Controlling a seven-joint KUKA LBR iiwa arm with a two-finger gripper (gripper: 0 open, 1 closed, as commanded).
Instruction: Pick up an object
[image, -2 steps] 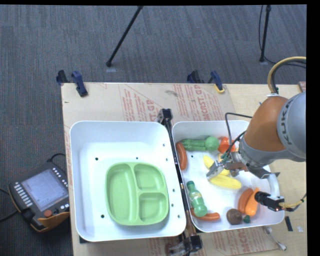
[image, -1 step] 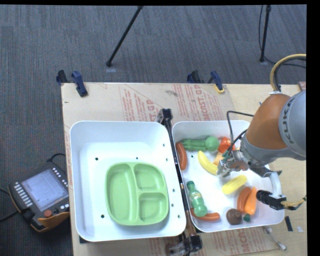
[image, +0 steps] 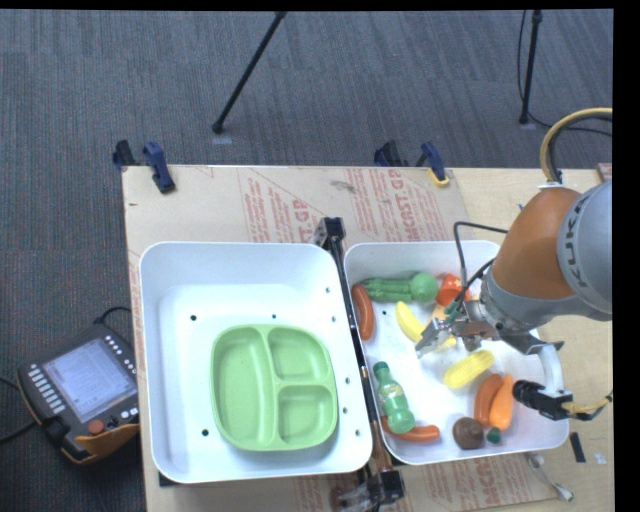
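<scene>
Down at the bottom edge, a dark clamp (image: 368, 492) is cut off by the frame, so only its top shows. Just above it sit the two white bins. Over on the left, the left bin (image: 175, 300) carries a green divided tray (image: 274, 387), three compartments, lying flat. Off the bench entirely, at the far left, a grey teach pendant (image: 85, 392) rests on the carpet, its cable running out of view.

Now the right bin (image: 392, 258), and this one is crowded. Green bottle (image: 392, 398) along the left wall, a red-orange sausage shape (image: 421, 433) partly tucked under its lower end. Another red sausage (image: 364, 313) lies against the left wall higher up. Green vegetable (image: 404, 288) across the top, a yellow banana (image: 407, 320) just below it. Toward the near right corner: yellow corn (image: 467, 369), an orange carrot pair (image: 494, 400), and a small brown object (image: 468, 432) too blurred to name.

And here is the arm, grey with its orange band (image: 538, 245), reaching in from the right and covering the bin's far right corner. Gripper (image: 438, 335) hangs low between the banana and the corn, right beside both. Its fingers are small and dark against the clutter; whether they are spread or pinched, I cannot tell, and nothing is plainly seen between them. A red-orange item (image: 449, 286) peeks out just behind the wrist, mostly hidden by it.
</scene>
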